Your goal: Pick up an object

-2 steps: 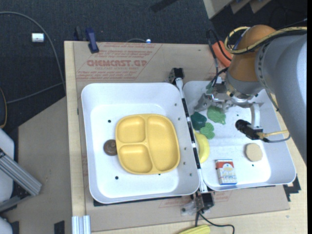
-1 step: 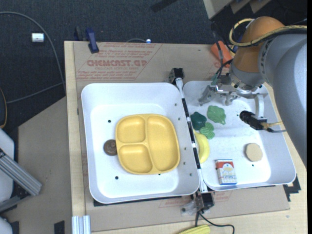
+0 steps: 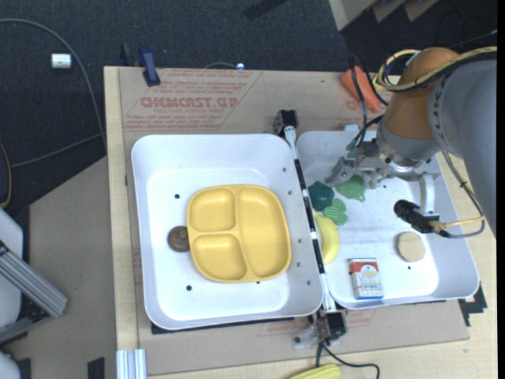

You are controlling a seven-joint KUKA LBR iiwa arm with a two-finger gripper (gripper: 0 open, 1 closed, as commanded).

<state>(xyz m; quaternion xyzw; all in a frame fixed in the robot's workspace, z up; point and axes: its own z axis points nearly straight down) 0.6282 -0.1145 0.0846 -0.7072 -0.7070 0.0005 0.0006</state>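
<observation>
The right bin (image 3: pixel 460 268) holds a light green piece (image 3: pixel 350 189), a dark green piece (image 3: pixel 320 195) and another light green piece (image 3: pixel 336 210) near its left wall. A yellow banana-shaped object (image 3: pixel 329 240) lies along that wall. A small red-and-white box (image 3: pixel 365 279) sits near the front, and a beige round object (image 3: pixel 410 247) to its right. My gripper (image 3: pixel 360 172) hangs low over the back of this bin, right above the first light green piece. Whether it touches that piece is hidden.
In the left bin (image 3: pixel 158 180) lies a yellow divided plate (image 3: pixel 237 233) with a brown disc (image 3: pixel 178 238) at its left edge. The arm's grey body and orange band (image 3: pixel 414 105) cover the right bin's back right corner. A black cable plug (image 3: pixel 407 210) hangs beside the beige object.
</observation>
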